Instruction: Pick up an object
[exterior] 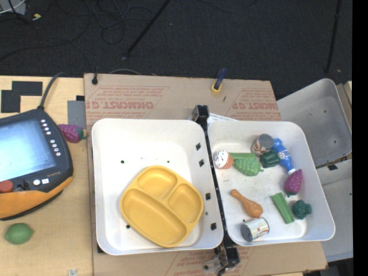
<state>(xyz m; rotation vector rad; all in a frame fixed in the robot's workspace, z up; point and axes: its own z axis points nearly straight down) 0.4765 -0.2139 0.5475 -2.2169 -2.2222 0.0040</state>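
- Behind the bench I see dark carpet (241, 33) crossed by loose cables and a stand's legs.
- The bench top (34, 88) is pale wood on my left; a brown cardboard sheet (172, 99) with reversed printing lies under both bins.
- The left bin (144, 140) holds one thing, a yellow divided plate (162, 204), lying flat toward its front.
- The right bin (310, 211) carries the pickable clutter: a blue bottle (284, 156) and a round tin (264, 142) near the back, a green ridged toy (247, 165) touching a small white-and-orange ball (222, 159), purple grapes (293, 182) by the right wall, a brown drumstick (246, 203) in the middle, a green stick (282, 207) beside a dark green broccoli piece (301, 209), and a silver can (254, 229) on its side at the front.
- A teach pendant (29, 160) with an orange base rests on the wood at far left.
- A lime (19, 233) sits in front of it, and another purple grape cluster (71, 132) lies just behind it.
- I cannot tell the state of the tool from here.
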